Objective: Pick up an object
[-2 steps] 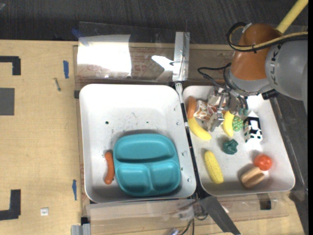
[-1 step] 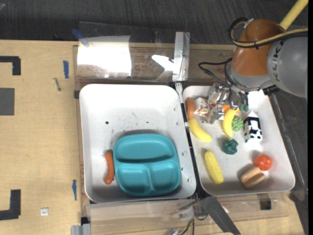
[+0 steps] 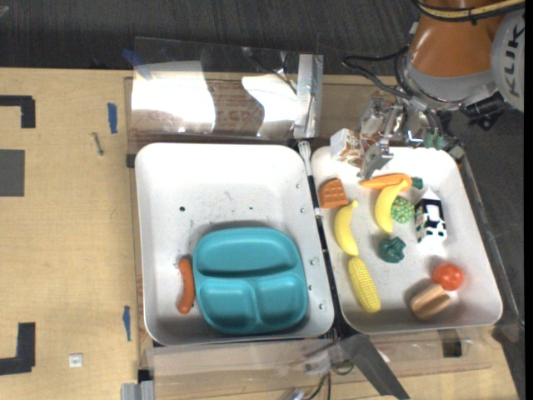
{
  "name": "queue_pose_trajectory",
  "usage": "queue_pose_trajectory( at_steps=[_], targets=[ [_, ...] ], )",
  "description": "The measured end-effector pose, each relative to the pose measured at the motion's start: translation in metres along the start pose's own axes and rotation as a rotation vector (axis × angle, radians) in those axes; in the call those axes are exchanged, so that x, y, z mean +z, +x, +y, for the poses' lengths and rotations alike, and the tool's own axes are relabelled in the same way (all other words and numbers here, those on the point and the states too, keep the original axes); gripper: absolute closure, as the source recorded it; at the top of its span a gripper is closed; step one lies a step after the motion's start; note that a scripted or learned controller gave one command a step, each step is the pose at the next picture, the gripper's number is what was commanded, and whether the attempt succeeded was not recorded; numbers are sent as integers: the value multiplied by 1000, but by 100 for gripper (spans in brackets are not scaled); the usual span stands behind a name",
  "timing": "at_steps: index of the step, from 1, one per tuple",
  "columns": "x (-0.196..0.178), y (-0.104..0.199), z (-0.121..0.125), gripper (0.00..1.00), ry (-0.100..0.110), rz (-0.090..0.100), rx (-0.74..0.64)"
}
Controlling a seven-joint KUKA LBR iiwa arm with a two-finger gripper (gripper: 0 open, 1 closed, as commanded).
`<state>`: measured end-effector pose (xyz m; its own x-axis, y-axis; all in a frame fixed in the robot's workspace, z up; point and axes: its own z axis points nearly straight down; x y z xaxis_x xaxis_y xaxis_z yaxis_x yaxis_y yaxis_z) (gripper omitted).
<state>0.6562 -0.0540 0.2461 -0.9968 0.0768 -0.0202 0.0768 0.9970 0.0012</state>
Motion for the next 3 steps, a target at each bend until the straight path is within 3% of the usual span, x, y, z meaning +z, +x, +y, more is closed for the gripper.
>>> queue_pose_trajectory(
  at_steps=[1,2,3],
  targets=[
    [-47,1,-39,100,2,7,-30],
    [-44,1,-38,0,1,11,-32],
    [115,52,-44,0,-1,27,-70]
  ],
)
